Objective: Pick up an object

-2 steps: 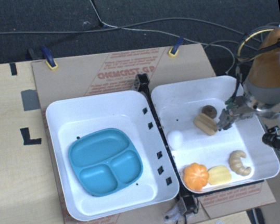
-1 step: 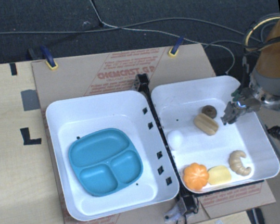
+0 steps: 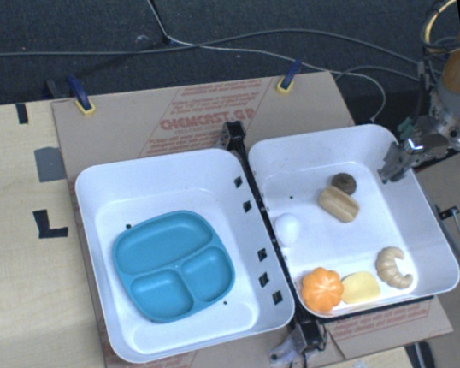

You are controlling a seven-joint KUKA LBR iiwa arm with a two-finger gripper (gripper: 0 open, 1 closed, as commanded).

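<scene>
The right white bin [image 3: 312,153] holds several small food items. A tan bread roll [image 3: 337,204] lies near its middle, with a small dark brown round piece [image 3: 344,181] touching its far end. A white lump [image 3: 287,229] sits by the bin's left wall. Along the front wall lie an orange fruit [image 3: 321,290], a pale yellow piece [image 3: 360,287] and a croissant [image 3: 393,268]. My gripper [image 3: 394,162] hangs at the bin's right rim, well right of the roll, with nothing seen in it.
The left white bin [image 3: 101,186] holds a blue divided plate [image 3: 173,264]. A black divider strip [image 3: 257,218] runs between the bins. Both bins rest on a cardboard sheet [image 3: 202,114] clipped at the back. Cables cross the dark floor behind.
</scene>
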